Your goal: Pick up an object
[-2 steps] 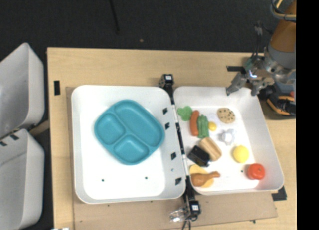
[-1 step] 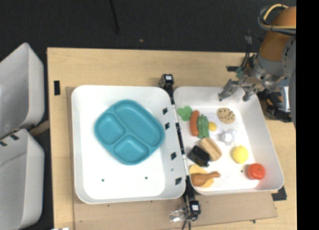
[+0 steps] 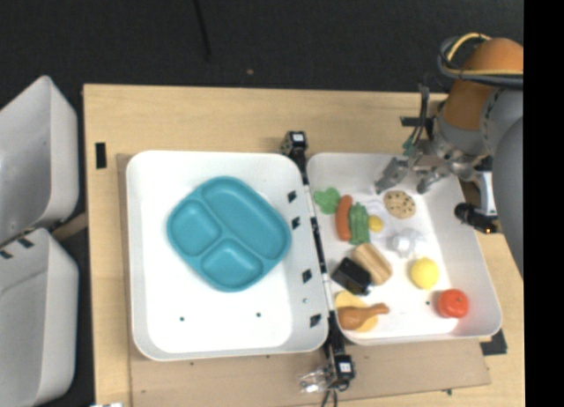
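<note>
Camera view: we log the left bin (image 3: pixel 159 326) holding a blue divided tray (image 3: pixel 229 232), well left of the jaws. The right bin (image 3: pixel 471 255) has bare floor beside the jaws toward its right wall. The arm (image 3: pixel 480 88) reaches in, gripper (image 3: pixel 408 176) spread over the far rim; the cookie (image 3: pixel 399 203) lies just below, ungripped.

I count two white bins (image 3: pixel 141 247), one blue tray (image 3: pixel 229 232), one cookie (image 3: pixel 399 203), one lemon (image 3: pixel 424 272), one tomato (image 3: pixel 452 303), one carrot (image 3: pixel 343 214) and two green pieces (image 3: pixel 358 223).
</note>
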### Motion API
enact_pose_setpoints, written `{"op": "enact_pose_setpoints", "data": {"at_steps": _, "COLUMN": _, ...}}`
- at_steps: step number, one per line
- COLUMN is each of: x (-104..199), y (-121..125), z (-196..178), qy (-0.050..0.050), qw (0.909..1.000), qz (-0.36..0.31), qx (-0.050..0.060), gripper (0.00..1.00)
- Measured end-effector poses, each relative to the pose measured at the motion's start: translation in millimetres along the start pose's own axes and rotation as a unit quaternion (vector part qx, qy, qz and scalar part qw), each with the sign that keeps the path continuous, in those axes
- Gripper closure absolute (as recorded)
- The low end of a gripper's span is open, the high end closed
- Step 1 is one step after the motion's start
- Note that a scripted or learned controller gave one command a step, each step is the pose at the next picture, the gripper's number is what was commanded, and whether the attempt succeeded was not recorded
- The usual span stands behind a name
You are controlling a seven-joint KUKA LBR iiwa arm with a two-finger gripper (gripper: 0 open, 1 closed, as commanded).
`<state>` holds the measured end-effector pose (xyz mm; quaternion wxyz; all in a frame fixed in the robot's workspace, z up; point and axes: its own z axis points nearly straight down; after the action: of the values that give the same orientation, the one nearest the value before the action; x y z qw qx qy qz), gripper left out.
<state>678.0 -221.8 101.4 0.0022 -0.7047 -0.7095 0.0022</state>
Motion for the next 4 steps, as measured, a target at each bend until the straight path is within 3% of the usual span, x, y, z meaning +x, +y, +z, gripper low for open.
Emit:
{"op": "enact_pose_setpoints", "data": {"at_steps": 1, "x": -2, "y": 2, "z": -13, "qy": -0.003, "qw": 1.0, "qz": -0.002, "qx": -0.002, "gripper": 1.0}}
{"op": "enact_pose_setpoints", "data": {"at_steps": 4, "x": 4, "y": 8, "z": -141, "qy": -0.001, "qw": 1.0, "qz": -0.001, "qx": -0.005, "gripper": 1.0}}
